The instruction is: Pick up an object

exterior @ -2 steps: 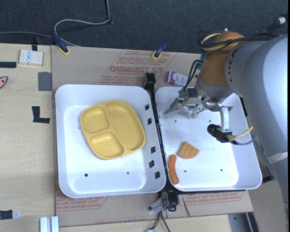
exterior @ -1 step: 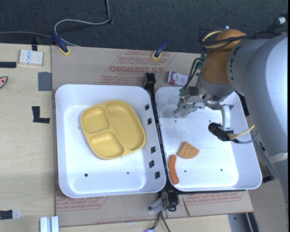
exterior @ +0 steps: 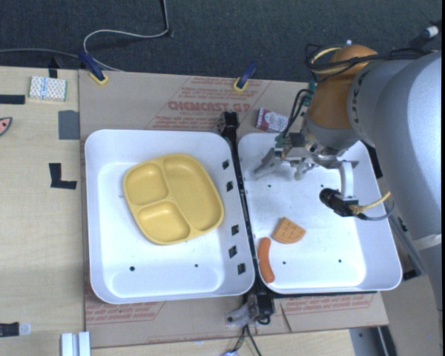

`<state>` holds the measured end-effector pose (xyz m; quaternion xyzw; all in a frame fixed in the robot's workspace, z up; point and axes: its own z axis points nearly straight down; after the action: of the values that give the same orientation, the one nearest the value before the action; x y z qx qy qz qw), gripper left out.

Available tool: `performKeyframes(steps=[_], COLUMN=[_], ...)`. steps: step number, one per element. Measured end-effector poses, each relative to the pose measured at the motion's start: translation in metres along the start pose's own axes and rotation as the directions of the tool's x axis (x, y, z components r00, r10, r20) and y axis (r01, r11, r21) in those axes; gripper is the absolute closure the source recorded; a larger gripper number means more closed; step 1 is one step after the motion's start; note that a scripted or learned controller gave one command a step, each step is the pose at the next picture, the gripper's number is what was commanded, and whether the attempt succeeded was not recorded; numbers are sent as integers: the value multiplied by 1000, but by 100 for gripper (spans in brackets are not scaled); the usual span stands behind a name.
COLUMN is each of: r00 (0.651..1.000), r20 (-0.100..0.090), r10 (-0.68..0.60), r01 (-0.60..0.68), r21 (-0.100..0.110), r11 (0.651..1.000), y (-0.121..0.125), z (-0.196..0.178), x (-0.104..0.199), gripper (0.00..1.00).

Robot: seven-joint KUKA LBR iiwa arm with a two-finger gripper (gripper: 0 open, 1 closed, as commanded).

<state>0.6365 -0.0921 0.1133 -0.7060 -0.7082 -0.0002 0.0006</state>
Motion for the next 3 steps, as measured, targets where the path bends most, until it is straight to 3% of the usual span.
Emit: performKeyframes(steps=[1, 2, 3], r00=[1000, 1000, 1000], r20=[2, 3, 3], r10=[1, 2, 2], r01=[-1, -1, -2], r21=[-2, -3, -3], r11=[1000, 1000, 1000], y=[-12, -12, -12], z=[28, 18, 18], x=[-3, -3, -3], gripper=[0, 100, 0])
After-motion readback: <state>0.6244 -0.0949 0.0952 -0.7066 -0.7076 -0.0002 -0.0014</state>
